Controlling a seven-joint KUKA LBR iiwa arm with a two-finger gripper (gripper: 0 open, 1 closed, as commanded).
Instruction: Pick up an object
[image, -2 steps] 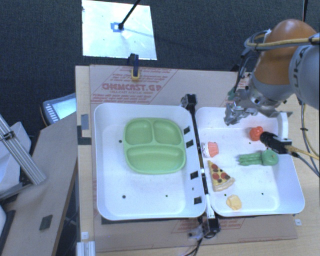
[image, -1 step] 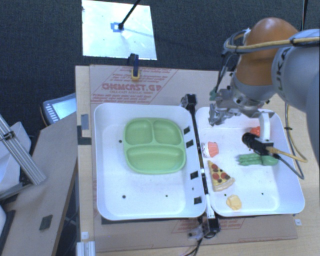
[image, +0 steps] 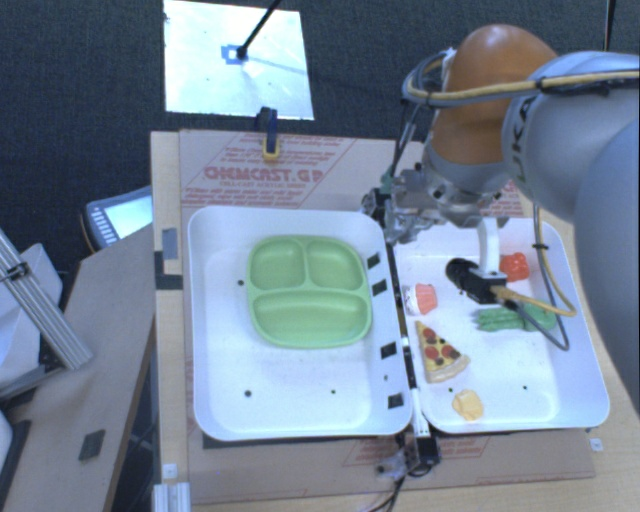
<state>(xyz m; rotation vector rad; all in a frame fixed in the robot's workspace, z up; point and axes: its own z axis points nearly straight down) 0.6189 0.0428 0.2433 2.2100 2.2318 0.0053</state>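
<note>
A small pale yellow lumpy piece lies nearest, in the right white plastic bin, beside a flat pizza-slice toy. The green divided plate sits in the left bin. The grey arm bends over the far rim; whether its gripper is spread or pressed together, I cannot tell.

Bench bearing two white bins

Arm: smooth light-grey rounded casing; orange domed band above the wrist; yellow cable routed across the band and grey link; further thin grey cables looped at the wrist; metallic grey wrist assembly below the band, detail blurred.
</note>
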